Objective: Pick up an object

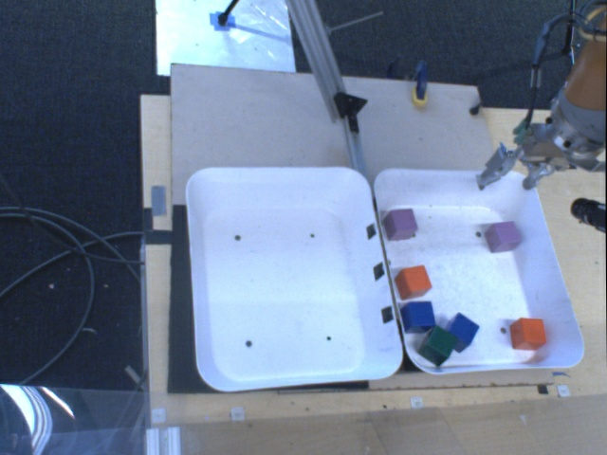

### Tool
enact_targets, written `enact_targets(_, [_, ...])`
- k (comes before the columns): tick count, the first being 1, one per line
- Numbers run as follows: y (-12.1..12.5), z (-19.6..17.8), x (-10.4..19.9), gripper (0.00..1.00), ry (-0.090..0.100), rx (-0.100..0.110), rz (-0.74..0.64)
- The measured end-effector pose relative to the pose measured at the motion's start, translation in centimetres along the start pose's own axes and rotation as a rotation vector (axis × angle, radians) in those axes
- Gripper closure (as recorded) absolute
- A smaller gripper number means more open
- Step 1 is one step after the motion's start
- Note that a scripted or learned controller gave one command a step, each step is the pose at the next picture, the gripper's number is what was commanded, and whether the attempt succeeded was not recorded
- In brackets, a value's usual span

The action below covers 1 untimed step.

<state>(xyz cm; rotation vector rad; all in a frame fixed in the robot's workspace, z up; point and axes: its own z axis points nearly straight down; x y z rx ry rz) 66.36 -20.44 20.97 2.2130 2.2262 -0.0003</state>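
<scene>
My gripper (512,172) hangs over the far right rim of the right bin (560,282), its two fingers spread open with nothing between them. In that bin lie two purple cubes (399,224) (502,236), two orange cubes (413,281) (527,333), two blue cubes (417,315) (463,331) and a green cube (437,345). The purple cube on the right is the nearest to the gripper, a little below it in the view.
The left bin (204,254) stands beside the right one. A slanted metal pole (318,45) crosses the board behind the bins. A yellow and blue clamp (418,83) sits on the board's far edge. Cables lie on the floor at left.
</scene>
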Motion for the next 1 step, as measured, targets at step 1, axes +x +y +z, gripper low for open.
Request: enact_targets(1, [0.12,-1.23,-0.02,1.0,-0.002,-0.005,-0.004])
